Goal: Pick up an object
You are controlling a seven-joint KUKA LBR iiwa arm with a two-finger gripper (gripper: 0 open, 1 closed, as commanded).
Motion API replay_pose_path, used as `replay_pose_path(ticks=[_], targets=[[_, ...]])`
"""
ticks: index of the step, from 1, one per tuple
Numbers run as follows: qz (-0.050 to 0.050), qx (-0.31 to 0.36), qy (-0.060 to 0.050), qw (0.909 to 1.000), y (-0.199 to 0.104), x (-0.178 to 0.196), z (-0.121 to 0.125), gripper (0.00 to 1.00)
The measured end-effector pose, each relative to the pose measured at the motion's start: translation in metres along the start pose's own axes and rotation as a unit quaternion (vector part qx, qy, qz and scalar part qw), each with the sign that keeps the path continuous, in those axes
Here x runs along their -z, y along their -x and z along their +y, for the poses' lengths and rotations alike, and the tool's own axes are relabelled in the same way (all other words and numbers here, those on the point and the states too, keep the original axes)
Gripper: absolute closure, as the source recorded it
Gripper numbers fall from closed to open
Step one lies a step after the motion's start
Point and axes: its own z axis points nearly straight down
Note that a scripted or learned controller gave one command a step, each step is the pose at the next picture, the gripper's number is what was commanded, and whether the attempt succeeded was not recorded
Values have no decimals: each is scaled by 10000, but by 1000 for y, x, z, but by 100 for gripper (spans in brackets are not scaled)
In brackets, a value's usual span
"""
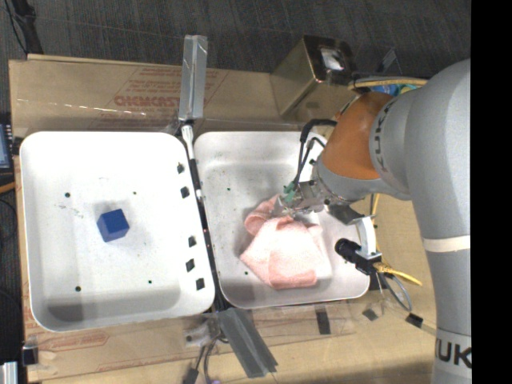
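Pink cloth crumpled in right bin, long axis diagonal

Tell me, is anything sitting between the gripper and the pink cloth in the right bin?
Nothing visible. The gripper is low over the upper edge of the pink cloth in the right bin, with no other object between them. The blue cube sits apart in the left bin.

A plain blue cube sits in the white left bin, a pale pink cloth lies in the white right bin, and the arm is grey with an orange band.
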Motion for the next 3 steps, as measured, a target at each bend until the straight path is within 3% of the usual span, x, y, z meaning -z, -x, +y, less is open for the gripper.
replay_pose_path(ticks=[1,2,3], targets=[[10,137,-8,9999,-55,-10,11,100],[3,249,-4,9997,-95,90,68,100],[4,249,-5,9997,-95,90,68,0]])
